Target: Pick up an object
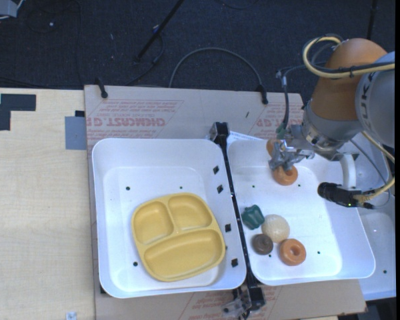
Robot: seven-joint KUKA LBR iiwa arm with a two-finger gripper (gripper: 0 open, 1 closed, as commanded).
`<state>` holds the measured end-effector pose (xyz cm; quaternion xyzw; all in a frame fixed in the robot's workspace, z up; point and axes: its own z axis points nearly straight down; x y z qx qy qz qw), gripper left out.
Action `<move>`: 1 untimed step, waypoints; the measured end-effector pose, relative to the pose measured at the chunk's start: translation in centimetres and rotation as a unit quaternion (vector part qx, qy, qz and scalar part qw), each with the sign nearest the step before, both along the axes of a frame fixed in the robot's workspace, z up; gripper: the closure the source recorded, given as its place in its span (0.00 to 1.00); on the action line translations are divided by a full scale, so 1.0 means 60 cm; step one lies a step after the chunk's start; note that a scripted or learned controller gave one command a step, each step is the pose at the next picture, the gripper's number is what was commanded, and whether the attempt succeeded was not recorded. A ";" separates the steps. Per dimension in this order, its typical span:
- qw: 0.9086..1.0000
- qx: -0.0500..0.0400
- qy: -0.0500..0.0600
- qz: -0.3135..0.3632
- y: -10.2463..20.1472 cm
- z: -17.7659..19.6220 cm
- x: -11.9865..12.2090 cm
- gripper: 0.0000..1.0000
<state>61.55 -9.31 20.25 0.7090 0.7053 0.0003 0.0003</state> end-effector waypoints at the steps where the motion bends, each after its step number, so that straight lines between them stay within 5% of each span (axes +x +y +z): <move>1: 1.000 0.000 0.000 0.002 -0.003 0.071 0.006 1.00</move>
